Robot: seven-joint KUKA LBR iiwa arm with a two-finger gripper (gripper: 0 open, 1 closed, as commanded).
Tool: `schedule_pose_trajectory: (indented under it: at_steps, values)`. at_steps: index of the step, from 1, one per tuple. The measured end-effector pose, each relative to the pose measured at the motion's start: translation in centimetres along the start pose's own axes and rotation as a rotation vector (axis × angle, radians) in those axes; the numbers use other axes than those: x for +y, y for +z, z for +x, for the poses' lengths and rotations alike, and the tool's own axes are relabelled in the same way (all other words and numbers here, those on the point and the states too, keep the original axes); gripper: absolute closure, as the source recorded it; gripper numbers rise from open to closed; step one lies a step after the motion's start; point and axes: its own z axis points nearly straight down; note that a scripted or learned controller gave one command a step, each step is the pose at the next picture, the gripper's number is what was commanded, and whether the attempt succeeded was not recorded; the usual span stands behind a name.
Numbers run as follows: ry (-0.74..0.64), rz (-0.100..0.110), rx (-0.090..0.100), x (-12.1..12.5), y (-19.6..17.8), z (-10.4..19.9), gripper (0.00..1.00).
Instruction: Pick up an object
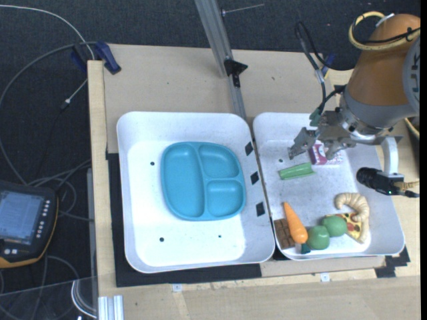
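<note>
I am hanging my gripper [319, 145] low over the upper part of the right bin [390, 235], just above a pink-white packet [319, 155]. Whether the jaws are wide or narrow, I cannot tell. Nothing is lifted yet, I judge; the grasp is remaining. A green stick [295, 171] is lying just below. The left bin [133, 199] is carrying a blue tray [200, 179]. The desk [167, 79] is pale wood, on dark carpet [40, 79].

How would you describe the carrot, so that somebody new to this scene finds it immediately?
Look in the right bin, at its lower left corner, beside the divider between the two bins. There the carrot lies slanted beside a brown block. It is the only orange, tapered piece among its neighbours.
</note>
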Motion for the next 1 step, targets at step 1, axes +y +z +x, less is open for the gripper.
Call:
schedule_pose_trajectory:
  at_steps: [1]
  values:
    - [0.001, -0.001, 0.000, 0.00, 0.00, -0.02, 0.00]
